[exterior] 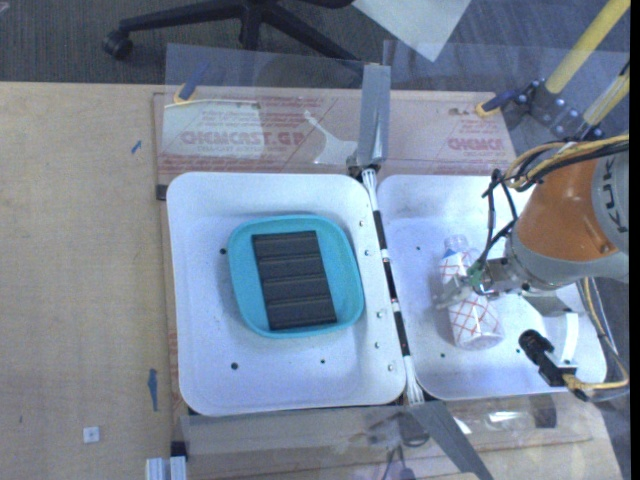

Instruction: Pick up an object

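Observation:
In the right bin (420, 218) a white cup with a red lattice pattern (474, 320) lies on its side. Just behind it rests a small clear bottle with a blue and yellow label (454, 257). My gripper (462, 281) is low over the spot between the two, touching or nearly touching the cup's upper edge. The arm's grey and orange wrist (565, 223) hides the bin floor to the right. In the left bin (200, 268) a teal square plate (245, 293) carries a dark grey ridged block (292, 279).
A raised divider (385, 278) separates the two bins. Wooden bench top (80, 268) stretches to the left. Clear plastic sheeting (260, 138) lies behind the bins, and an office chair base (240, 13) stands beyond the bench.

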Motion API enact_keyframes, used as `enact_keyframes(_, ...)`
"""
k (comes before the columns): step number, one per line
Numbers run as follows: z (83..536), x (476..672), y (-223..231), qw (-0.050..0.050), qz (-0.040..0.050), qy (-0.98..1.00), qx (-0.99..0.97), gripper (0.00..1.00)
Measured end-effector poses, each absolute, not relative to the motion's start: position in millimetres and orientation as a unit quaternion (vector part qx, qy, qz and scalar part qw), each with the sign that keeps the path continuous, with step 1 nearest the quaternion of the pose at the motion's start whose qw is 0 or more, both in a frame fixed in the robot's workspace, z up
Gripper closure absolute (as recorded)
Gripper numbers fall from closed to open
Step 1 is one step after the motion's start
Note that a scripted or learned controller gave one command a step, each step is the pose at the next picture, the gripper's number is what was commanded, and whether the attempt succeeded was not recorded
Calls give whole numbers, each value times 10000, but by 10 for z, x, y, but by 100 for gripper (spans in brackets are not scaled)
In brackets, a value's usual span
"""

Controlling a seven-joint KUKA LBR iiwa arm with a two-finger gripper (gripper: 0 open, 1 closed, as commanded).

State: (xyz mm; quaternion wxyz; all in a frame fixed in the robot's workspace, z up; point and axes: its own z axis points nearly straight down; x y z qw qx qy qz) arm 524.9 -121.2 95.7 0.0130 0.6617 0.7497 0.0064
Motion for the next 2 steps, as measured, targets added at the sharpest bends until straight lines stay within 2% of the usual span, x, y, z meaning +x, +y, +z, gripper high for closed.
enact_keyframes(1,956,5053,-1060,149,63,7969,6038,0)
enact_keyframes(2,1048,5056,-1074,161,65,7960,6051,100)
